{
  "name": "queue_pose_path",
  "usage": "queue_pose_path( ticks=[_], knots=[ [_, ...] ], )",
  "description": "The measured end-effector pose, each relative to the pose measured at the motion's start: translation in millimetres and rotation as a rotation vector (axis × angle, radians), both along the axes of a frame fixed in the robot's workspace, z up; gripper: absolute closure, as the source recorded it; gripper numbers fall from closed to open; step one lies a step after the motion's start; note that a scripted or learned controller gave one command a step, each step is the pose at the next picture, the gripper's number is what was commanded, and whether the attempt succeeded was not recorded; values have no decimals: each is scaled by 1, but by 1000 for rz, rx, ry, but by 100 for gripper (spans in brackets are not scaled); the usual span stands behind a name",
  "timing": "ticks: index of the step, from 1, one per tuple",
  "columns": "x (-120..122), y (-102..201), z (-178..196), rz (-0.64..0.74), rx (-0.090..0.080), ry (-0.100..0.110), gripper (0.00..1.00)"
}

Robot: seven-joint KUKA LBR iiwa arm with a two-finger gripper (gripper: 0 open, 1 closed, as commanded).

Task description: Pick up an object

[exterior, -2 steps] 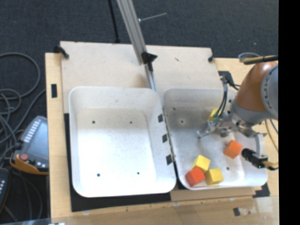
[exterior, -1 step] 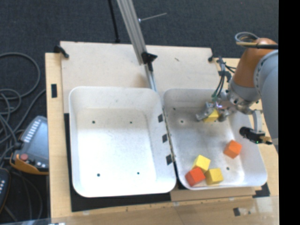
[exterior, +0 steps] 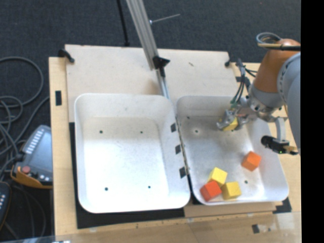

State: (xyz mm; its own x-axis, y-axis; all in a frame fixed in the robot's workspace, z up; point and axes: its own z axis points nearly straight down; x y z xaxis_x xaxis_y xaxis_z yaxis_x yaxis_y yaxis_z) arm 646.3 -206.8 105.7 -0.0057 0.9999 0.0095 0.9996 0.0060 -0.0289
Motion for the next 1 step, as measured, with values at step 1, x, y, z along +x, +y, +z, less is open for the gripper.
queue_pose_path(
  ticks=[1],
  knots=[
    [7,81,11,2,-7,-30,100]
  ],
)
